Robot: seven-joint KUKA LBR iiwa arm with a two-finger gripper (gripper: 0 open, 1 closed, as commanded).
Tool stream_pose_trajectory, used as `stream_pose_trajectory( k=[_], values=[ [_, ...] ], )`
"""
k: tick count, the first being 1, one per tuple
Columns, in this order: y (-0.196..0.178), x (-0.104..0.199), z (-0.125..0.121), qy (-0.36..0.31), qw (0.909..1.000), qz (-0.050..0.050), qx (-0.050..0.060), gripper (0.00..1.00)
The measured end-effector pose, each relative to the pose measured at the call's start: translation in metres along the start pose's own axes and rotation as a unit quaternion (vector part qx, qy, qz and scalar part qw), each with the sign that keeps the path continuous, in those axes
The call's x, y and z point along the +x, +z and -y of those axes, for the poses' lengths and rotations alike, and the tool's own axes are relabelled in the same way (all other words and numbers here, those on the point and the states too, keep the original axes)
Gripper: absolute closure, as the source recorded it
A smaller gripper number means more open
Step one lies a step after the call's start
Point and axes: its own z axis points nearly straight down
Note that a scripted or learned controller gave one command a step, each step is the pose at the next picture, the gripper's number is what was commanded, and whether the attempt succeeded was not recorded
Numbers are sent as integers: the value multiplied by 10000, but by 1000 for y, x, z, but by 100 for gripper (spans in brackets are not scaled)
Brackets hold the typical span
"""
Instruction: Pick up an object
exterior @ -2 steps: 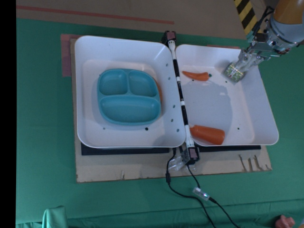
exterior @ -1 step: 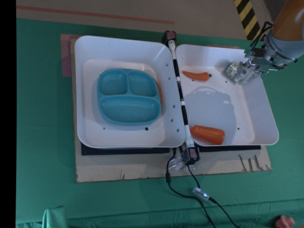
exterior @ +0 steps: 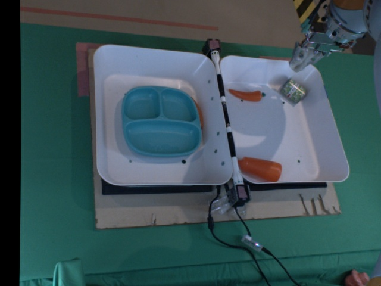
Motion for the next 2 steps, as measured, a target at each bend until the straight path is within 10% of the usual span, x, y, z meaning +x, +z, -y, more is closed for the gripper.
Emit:
stream_pose_trajectory(
  k=[2],
  values=[
    [-74, 36, -11, 3, 10000, 4, -5, 100]
  ],
)
